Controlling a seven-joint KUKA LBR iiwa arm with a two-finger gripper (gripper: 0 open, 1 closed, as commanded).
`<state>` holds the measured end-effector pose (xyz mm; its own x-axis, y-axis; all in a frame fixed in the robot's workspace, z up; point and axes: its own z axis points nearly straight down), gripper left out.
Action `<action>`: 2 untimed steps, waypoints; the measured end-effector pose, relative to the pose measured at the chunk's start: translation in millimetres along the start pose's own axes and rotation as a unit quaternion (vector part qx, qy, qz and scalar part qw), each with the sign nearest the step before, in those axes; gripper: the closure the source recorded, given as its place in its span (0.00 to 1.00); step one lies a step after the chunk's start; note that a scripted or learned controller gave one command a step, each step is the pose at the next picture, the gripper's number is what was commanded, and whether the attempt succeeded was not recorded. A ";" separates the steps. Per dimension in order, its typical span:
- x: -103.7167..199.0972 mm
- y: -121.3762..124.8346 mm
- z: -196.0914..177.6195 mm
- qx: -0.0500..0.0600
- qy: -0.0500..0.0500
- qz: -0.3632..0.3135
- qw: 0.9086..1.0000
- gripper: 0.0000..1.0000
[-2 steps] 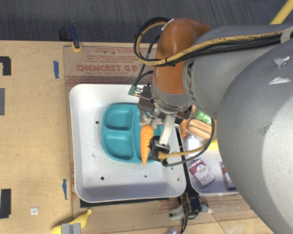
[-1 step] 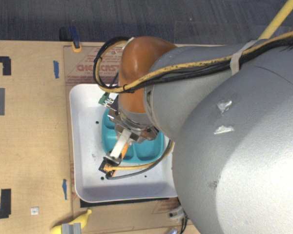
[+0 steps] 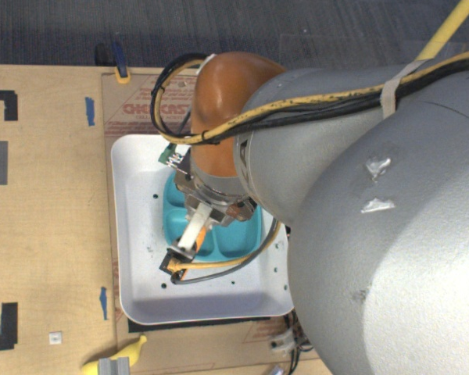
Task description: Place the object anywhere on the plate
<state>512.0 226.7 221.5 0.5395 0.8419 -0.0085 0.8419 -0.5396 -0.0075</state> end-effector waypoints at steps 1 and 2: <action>-34.3 58.7 72.3 0.001 -0.003 0.006 1.000 1.00; 31.5 64.4 -23.9 -0.006 0.007 -0.057 0.998 1.00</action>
